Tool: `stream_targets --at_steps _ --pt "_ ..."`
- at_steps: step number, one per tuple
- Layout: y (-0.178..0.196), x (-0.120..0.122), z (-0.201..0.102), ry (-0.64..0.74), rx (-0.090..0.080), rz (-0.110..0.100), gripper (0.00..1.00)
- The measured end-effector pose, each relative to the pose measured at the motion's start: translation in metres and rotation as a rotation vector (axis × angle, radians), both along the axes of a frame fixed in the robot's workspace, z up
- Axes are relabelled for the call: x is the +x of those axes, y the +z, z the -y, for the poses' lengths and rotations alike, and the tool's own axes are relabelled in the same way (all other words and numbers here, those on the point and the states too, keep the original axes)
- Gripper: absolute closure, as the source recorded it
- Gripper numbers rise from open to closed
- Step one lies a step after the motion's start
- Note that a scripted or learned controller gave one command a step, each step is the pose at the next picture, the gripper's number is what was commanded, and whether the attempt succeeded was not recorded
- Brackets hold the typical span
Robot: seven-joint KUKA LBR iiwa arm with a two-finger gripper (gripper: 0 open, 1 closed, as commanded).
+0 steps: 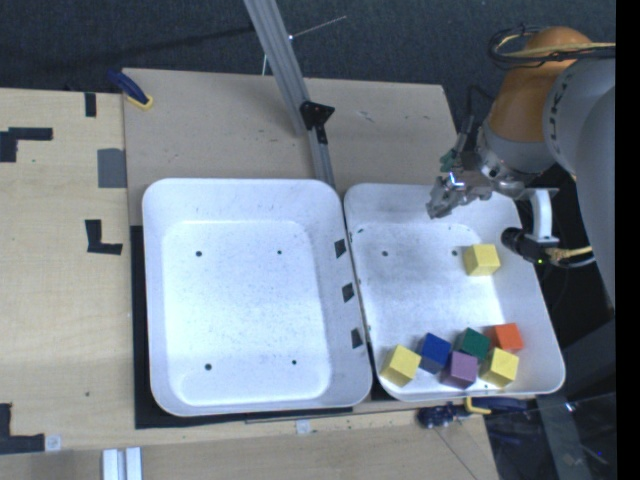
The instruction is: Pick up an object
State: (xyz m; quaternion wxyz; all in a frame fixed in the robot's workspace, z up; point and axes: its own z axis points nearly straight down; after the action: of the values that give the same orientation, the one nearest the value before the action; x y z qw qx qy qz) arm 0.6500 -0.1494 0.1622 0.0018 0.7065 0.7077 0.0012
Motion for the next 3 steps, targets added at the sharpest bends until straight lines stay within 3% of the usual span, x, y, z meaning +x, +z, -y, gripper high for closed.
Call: stream_targets --at_steps 2,3 --pt "0.089 -0.003 -0.001 0.000 0.000 0.000 1.00" --pt "0.077 -0.011 -0.048 0.003 0.002 -0.007 1.00"
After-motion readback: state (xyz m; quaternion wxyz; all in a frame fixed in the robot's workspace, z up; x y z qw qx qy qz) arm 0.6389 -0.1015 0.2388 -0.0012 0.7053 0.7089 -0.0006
